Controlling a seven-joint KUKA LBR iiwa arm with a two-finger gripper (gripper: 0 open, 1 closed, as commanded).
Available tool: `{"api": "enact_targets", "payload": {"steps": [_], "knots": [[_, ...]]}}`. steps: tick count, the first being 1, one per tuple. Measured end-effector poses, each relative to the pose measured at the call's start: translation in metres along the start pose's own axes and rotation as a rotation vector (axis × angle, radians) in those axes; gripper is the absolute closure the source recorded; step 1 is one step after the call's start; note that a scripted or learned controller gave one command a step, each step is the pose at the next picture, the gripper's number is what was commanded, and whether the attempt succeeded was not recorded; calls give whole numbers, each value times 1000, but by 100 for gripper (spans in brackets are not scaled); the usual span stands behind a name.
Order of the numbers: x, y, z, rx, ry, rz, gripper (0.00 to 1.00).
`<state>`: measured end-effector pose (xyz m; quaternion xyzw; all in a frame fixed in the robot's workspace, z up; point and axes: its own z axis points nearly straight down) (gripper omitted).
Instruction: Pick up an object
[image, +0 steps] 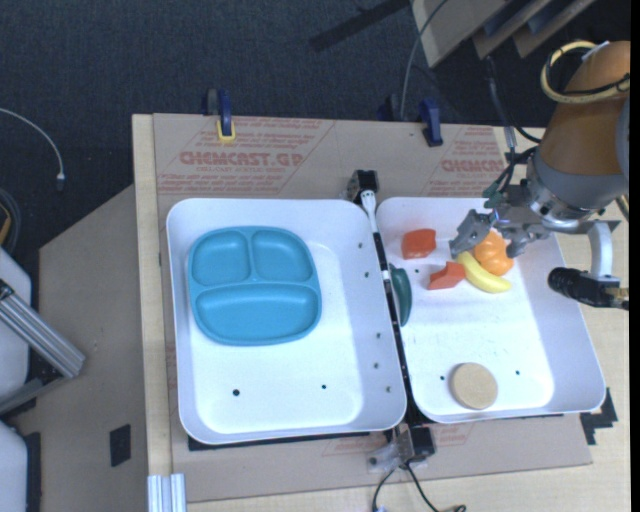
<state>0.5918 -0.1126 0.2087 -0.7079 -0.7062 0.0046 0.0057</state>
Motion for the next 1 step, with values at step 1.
{"api": "enact_targets", "payload": {"steps": [1], "knots": [[0, 3, -9, -15, -2, -3, 0]]}}
